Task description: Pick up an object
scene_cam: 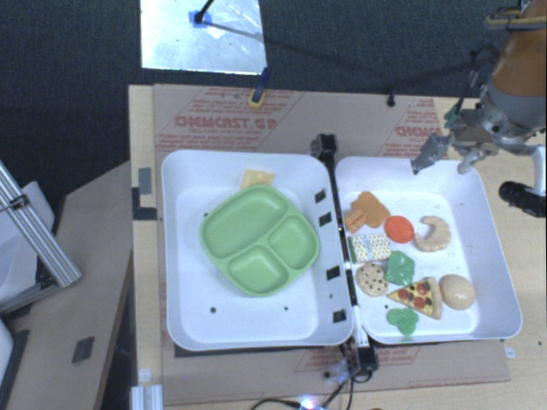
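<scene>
The right bin [487, 229] holds several toy foods: an orange piece [367, 212], a red tomato [399, 228], a croissant [433, 233], a patterned cracker [372, 248], a cookie [372, 279], a green leaf [399, 268], a pizza slice [419, 295], a tan bun [457, 291] and a green floret [402, 319]. My gripper [445, 160] hangs over that bin's far edge, above and behind the croissant. Its fingers are spread open with nothing between them.
The left bin [184, 229] carries a green divided plate [259, 240] and a small yellow piece [256, 178] behind it. A black hinge strip [335, 229] divides the bins. A shiny sheet [202, 22] lies beyond the bench.
</scene>
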`<state>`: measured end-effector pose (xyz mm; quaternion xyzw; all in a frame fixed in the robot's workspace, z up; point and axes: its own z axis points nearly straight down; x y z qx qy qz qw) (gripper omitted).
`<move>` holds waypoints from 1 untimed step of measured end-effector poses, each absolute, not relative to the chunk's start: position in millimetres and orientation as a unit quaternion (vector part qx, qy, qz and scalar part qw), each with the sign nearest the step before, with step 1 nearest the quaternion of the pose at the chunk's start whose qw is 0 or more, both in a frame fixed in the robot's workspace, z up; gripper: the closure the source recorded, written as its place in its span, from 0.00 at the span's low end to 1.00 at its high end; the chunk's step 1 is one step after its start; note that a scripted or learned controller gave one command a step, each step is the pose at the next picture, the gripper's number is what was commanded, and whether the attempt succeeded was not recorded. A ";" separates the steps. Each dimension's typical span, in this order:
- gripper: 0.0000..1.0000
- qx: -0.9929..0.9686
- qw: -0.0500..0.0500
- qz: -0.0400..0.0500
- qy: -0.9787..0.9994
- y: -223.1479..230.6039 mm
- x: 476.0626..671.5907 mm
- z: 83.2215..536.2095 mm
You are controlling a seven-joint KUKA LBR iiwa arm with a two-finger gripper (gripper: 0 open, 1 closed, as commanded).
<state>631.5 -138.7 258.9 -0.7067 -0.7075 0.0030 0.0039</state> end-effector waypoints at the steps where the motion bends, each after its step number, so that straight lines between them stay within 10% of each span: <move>1: 0.00 -0.706 -0.001 0.000 -0.708 -138.6 633.4 266.3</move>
